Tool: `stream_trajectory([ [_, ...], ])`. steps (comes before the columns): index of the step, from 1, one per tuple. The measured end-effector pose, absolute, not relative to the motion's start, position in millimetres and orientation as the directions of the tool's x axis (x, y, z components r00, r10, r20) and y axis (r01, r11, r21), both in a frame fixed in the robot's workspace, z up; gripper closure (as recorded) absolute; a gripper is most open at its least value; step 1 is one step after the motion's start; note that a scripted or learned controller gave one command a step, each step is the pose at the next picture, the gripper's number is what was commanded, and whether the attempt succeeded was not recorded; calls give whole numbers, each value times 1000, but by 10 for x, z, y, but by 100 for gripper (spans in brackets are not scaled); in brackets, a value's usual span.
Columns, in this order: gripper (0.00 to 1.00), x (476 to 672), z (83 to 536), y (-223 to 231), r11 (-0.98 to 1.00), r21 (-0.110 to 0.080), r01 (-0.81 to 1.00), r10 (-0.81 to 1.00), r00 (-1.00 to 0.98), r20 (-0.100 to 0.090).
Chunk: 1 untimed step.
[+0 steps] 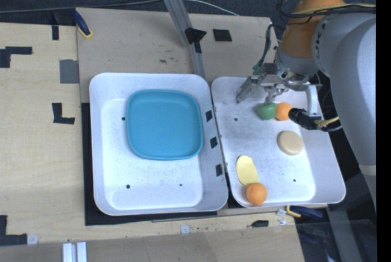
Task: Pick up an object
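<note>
1. Here the gripper (259, 92) hangs over the far edge of the right bin (317, 187), its two fingers (244, 91) spread apart with nothing between them.
2. Just beside the fingers, toward the bin's middle, lies a green object (266, 111), touching a small orange object (283, 111) on its right.
3. Nearer the bin's right edge rests a cream round object (290, 142), apart from the pair.
4. Toward the near left corner lie a pale yellow piece (245, 169) and an orange ball (256, 193), touching each other.
5. The left bin (110, 193) carries a blue square plate (164, 124) at its centre.
6. The grey arm (351, 71) with its orange band (305, 25) reaches in over the right bin's far right corner.
</note>
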State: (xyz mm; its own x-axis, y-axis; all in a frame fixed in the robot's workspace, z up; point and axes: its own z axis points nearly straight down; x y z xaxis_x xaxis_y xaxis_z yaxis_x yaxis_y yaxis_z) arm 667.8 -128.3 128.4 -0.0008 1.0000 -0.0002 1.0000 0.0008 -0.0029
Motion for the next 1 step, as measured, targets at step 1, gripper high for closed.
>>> stream_trajectory([
  [1,100,6685,1400,-1280,1,-1,1000,1000,-1,0],
])
